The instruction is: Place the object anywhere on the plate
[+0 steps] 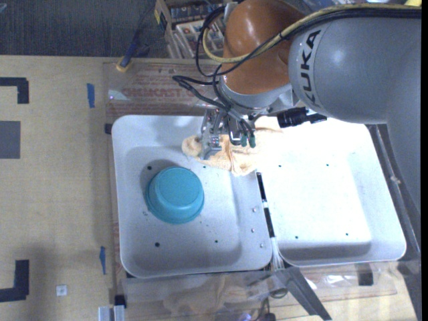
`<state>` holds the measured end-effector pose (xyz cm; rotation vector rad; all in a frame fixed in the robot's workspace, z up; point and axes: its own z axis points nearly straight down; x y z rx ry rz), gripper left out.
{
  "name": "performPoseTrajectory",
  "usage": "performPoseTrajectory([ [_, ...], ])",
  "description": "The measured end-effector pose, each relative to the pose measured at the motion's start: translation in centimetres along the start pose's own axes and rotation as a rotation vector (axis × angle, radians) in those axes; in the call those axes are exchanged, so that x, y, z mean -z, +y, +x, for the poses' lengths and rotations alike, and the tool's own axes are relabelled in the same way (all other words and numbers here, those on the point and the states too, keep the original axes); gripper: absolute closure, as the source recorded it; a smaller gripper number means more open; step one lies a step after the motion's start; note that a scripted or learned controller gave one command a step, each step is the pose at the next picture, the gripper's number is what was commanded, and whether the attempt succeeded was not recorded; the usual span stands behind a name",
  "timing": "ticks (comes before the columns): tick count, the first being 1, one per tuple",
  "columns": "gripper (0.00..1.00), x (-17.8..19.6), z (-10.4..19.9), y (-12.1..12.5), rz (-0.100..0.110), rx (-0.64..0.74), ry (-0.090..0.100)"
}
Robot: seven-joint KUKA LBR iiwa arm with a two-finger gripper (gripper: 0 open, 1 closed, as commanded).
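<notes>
A round blue plate (175, 194) lies in the left bin (200, 246), left of the bin's middle. A crumpled tan and yellow soft object (235, 158) rests at the far right corner of that bin, against the divide between the bins. My gripper (231, 139) hangs right over the object's far part, pointing down. Its fingers (212, 140) stand apart on either side of the tan material, and the object still rests on the bin floor. Some of the object is hidden under the wrist. The plate sits about a hand's width to the near left of the gripper.
The right bin (334, 206) adjoins the left one along a raised rim (264, 206). The grey arm with its orange band (257, 39) reaches in from the far right above both bins. Cables (200, 65) loop beside the wrist. Wooden bench (53, 179) spreads to the left.
</notes>
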<state>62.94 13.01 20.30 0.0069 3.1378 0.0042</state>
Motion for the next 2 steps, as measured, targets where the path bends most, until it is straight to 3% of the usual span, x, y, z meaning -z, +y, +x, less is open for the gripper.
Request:
performPoseTrajectory([
  [1, 1.00, 1.95, 1.29, 4.60, -0.001, 0.002, -0.001],
  [2, 0.00, 1.95, 1.29, 4.59, -0.001, 0.001, -0.001],
])
